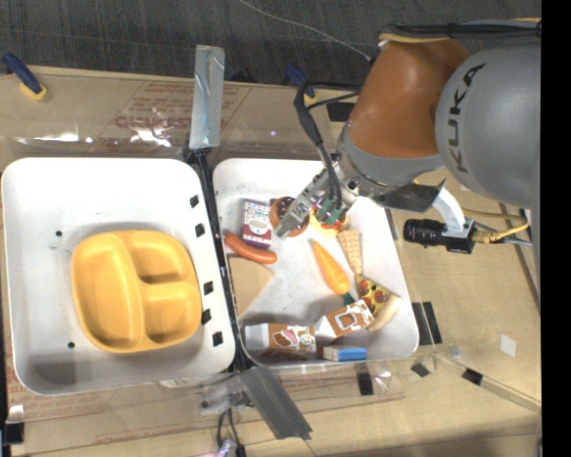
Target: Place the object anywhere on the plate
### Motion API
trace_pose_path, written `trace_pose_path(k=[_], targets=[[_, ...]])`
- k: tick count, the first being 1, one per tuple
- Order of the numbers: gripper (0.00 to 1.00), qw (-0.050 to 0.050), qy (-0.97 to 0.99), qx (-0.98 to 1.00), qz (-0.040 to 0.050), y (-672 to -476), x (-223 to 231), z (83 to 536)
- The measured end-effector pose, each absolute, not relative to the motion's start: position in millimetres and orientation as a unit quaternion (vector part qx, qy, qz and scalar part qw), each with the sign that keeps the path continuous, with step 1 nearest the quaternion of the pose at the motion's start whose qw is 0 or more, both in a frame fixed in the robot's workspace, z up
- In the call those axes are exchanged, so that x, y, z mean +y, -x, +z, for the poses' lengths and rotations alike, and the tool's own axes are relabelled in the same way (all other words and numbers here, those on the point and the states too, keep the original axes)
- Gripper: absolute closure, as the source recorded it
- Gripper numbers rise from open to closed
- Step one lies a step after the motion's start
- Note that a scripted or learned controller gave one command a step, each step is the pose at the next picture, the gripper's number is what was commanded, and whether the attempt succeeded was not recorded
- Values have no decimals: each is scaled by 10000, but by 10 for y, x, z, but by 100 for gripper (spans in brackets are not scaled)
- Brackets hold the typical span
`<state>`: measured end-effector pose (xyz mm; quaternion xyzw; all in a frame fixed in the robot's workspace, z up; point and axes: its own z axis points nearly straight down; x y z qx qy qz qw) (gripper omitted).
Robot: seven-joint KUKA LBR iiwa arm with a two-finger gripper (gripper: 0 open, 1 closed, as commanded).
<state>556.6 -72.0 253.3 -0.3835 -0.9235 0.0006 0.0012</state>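
Camera view: end effector (303, 208) hangs over right bin's (390, 246) far toys, grip state unclear; yellow plate (133, 288) lies in left bin (29, 198).

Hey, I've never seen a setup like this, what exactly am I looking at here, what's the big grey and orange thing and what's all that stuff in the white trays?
One camera looks down at a bench from above. The grey and orange machine is a robot arm reaching in from the right. Its gripper hangs over the right bin, which holds toy food: a carrot, a sausage, a pizza slice and small cartons. The left bin holds a yellow divided plate, where one item should go. I can't tell whether the gripper holds anything.
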Motion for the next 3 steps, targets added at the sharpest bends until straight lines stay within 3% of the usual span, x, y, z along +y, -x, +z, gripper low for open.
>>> trace_pose_path(k=[1, 2, 3], targets=[[100, -12, 3587, -9334, 1, -4770, -877, 3041], [100, 18, 2193, -9757, 6, -4791, 33, 3009], [100, 27, 2366, -9716, 14, -4754, -541, 2370]])
